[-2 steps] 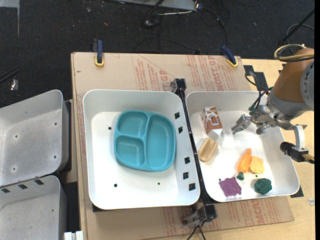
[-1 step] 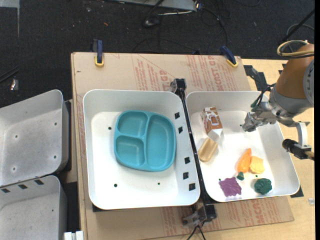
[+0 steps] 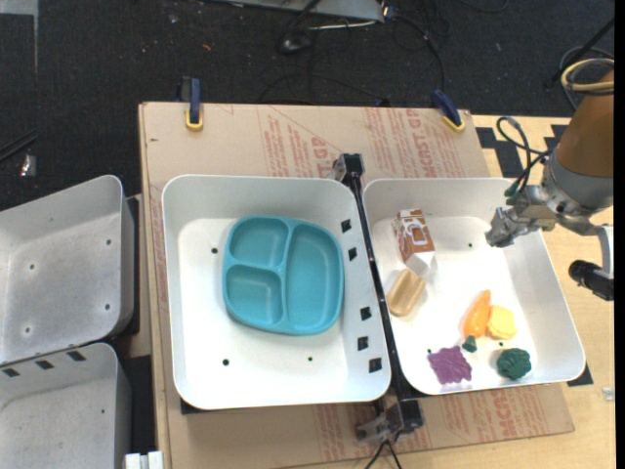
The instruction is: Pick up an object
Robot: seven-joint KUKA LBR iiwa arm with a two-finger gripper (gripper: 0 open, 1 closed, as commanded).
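Hovering our gripper (image 3: 500,231) over the right white bin's (image 3: 547,296) far right corner, finger state untellable, we are judging approach; next needs descending onto the orange toy carrot (image 3: 477,314).

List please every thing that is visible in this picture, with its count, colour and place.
bins: 2, white, side by side on the bench
divided plate: 1, teal, in the left bin
small carton: 1, brown and white, top of the right bin
bread-like piece: 1, tan, right bin, just below the carton
orange toy: 1, orange, right bin
yellow toy: 1, yellow, touching the orange toy
purple toy: 1, purple, near the front edge of the right bin
green toy: 1, dark green, front right of the right bin
clamps: 2, yellow and blue, far edge of the board
arm: 1, grey with orange band, at the right
hand: 1, grey, over the right bin's far right part
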